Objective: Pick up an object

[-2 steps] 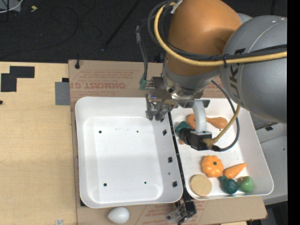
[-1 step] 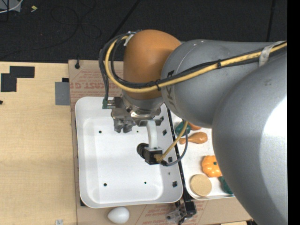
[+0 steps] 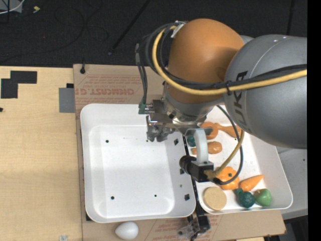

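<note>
Gripper (image 3: 156, 133) hung over the far right of the left bin (image 3: 100, 195); whether clenched or released could not be told. Candidate objects, including a carrot (image 3: 251, 182) and a tan disc (image 3: 215, 199), lay in the right bin (image 3: 282, 187). Risk: descending there would likely grasp nothing.

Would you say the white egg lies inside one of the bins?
No, the egg lies on the cardboard, just outside the bin.
</note>
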Motion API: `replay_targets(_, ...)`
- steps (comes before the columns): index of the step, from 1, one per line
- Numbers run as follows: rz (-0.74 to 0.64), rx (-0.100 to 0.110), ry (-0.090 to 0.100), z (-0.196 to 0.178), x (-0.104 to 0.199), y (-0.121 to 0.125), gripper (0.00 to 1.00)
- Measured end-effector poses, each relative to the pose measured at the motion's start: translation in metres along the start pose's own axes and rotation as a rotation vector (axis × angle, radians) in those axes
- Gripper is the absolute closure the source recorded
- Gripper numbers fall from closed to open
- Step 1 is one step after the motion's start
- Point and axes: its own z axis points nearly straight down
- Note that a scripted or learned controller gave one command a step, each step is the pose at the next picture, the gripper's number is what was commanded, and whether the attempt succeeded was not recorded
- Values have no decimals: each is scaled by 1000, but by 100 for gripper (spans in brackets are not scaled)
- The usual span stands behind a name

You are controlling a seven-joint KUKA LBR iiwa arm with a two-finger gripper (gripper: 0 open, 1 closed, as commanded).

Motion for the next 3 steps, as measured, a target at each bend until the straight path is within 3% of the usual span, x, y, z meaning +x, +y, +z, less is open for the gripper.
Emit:
replay_targets(1, -12, 2, 1, -13, 78, -11, 100)
replay_targets(2, -6, -9, 5, -145, 50, -45, 100)
replay_targets(3, -7, 20, -10, 56, 84, -48, 100)
